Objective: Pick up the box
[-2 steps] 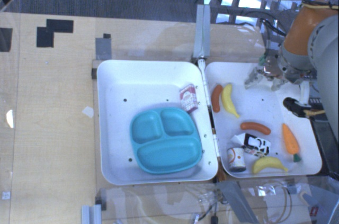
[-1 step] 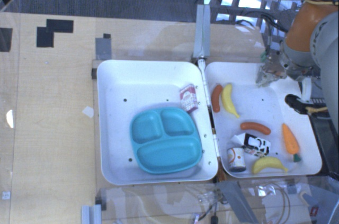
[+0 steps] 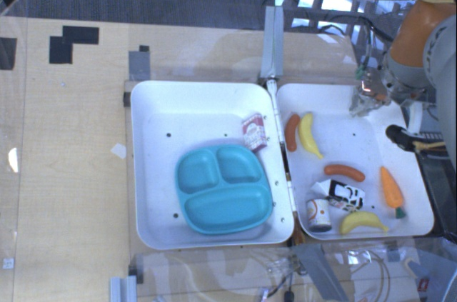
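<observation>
**Robot arm above the right bin, small box resting in the left bin**

Two shallow white bins are seen side by side on a light wooden table (image 3: 64,172), viewed from above at a slant. In the left bin (image 3: 153,151), a blue divided plate (image 3: 223,188) with three compartments is placed toward the near side. Just beyond the plate's far right corner, a small red and white box (image 3: 254,132) is found, lying close to the bin's right wall and touching or nearly touching the plate's edge.

The right bin (image 3: 371,151) is scattered with toy food. A reddish sausage (image 3: 292,132) and a yellow banana (image 3: 309,135) are laid next to each other near the bin's left wall. A second sausage (image 3: 344,172) is seen near the middle, and an orange carrot (image 3: 390,190) is set along the right side. In the near part, a black and white carton (image 3: 341,194), a small can (image 3: 318,214) and a second banana (image 3: 363,222) are clustered together.

The grey arm with its orange band (image 3: 423,29) is reaching in from the right. Its gripper (image 3: 366,99) is held over the far right corner of the right bin, well apart from the box. Whether the fingers are apart or together cannot be told from this view.
</observation>
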Controlling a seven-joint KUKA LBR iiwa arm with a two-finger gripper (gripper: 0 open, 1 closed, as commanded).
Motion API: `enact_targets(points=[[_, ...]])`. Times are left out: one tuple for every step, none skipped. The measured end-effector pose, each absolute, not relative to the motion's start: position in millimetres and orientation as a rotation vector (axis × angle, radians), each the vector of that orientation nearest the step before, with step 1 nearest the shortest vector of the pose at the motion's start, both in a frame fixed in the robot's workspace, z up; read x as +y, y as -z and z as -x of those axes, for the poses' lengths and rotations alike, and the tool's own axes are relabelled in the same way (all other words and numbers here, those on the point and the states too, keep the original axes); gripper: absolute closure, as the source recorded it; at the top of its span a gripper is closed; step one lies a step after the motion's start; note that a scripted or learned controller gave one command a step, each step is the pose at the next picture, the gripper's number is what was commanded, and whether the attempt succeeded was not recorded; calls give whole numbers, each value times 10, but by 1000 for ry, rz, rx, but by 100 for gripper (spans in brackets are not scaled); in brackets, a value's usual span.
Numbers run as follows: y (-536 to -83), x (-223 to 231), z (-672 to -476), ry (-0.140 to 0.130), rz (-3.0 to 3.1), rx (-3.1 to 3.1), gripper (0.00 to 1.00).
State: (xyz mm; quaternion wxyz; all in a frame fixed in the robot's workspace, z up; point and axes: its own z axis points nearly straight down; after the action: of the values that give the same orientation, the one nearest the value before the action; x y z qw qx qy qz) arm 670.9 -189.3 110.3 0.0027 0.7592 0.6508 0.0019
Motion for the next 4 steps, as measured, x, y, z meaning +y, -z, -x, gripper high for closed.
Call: enact_targets(points=[[-2347, -1089, -6424, -9, -2231, 2202, 100], [-2564, -1169, -6704, -8, -2128, 2299, 100], [-2689, -1155, -6723, -15, -2117, 2299, 100], [-2265, -1050, -6700, -5, -2068, 2358, 100]])
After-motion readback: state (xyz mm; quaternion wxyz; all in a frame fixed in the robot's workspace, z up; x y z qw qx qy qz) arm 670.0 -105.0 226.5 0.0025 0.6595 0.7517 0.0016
